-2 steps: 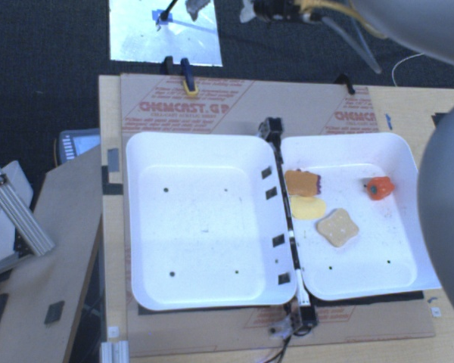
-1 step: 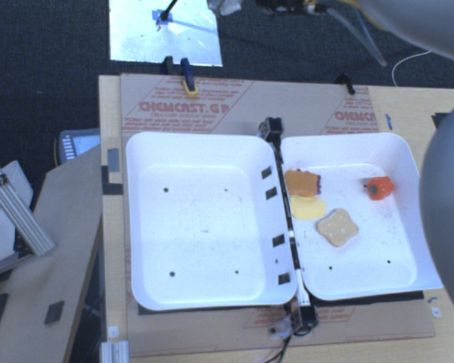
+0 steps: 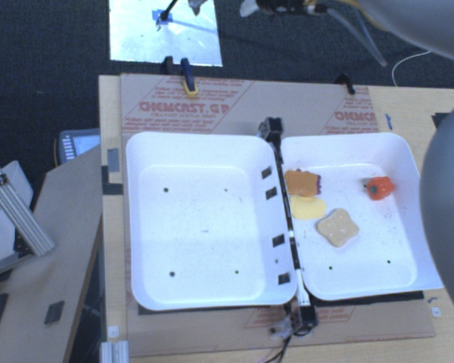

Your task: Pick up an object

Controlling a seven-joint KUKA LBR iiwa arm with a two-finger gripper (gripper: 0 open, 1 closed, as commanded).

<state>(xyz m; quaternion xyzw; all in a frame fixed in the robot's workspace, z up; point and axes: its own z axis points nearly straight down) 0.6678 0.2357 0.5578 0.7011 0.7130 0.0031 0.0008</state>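
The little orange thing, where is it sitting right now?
The orange object lies in the right-hand bin, near its far right corner, apart from the toast-shaped piece and the yellow slice to its left.

Dark carpet floor (image 3: 38, 59) around a wooden bench (image 3: 76, 225); shiny metal sheet (image 3: 147, 32) behind

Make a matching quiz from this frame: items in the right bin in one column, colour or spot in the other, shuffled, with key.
Column 1:
1. toast
2. tomato
3. yellow slice
4. sandwich

Column 2:
A. red-orange, near the right wall of the right bin
B. orange-brown, by the divider, farthest up
C. beige, nearest the bin's front edge
D. pale yellow, flat, between the sandwich and the toast

Pairs: 1-C, 2-A, 3-D, 4-B
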